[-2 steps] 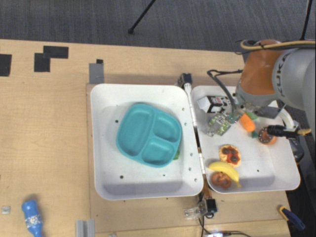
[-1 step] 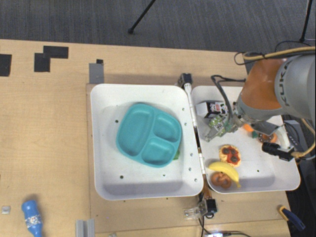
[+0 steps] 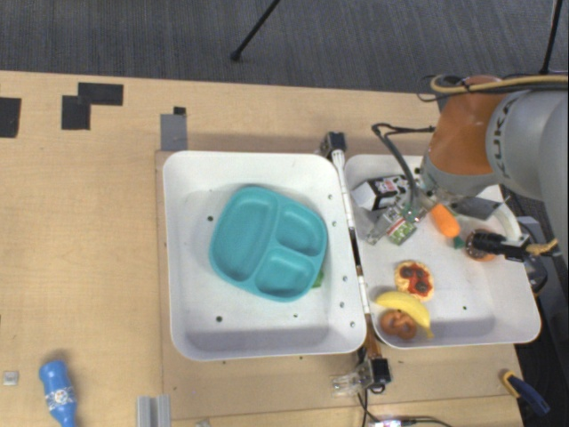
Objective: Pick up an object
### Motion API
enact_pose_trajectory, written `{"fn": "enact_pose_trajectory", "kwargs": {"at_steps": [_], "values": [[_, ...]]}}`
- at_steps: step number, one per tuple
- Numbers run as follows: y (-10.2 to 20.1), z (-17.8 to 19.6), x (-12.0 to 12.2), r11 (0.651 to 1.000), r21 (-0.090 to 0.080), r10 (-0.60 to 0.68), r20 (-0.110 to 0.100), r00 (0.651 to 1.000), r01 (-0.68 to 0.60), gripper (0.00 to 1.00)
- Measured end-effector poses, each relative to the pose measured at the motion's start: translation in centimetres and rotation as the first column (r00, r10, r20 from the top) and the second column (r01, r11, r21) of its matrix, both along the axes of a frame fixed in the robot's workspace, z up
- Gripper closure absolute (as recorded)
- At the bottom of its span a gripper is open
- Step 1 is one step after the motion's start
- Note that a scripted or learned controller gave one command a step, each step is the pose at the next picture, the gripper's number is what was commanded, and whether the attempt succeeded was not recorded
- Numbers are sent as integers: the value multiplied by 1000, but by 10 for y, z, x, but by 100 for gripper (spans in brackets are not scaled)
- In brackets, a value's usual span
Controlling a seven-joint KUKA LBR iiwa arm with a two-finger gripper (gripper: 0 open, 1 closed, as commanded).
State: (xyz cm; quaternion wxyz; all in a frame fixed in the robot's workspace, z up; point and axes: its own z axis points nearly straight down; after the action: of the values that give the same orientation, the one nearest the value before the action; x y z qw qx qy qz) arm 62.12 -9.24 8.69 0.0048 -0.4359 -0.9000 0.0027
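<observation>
The gripper (image 3: 397, 216) sits low in the right bin (image 3: 498, 323) w/ its pincer state unclear, so it should drop straight over the orange carrot (image 3: 444, 220) & squeeze slow.

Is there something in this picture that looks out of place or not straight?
One thing stands out: the teal divided plate in the left bin lies turned at an angle to the bin's walls. A blue object also lies outside the bins, on the bench at lower left. The toy food in the right bin looks undamaged.
</observation>
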Motion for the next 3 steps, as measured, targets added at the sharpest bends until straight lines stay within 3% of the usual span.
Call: {"fn": "enact_pose_trajectory", "kwargs": {"at_steps": [1,2,3], "values": [[1,0,-16,990,2,-138,20,990,138,0],[-12,2,8,966,4,257,-26,966,-257,0],[-5,4,14,892,2,453,-23,891,-453,0]]}}
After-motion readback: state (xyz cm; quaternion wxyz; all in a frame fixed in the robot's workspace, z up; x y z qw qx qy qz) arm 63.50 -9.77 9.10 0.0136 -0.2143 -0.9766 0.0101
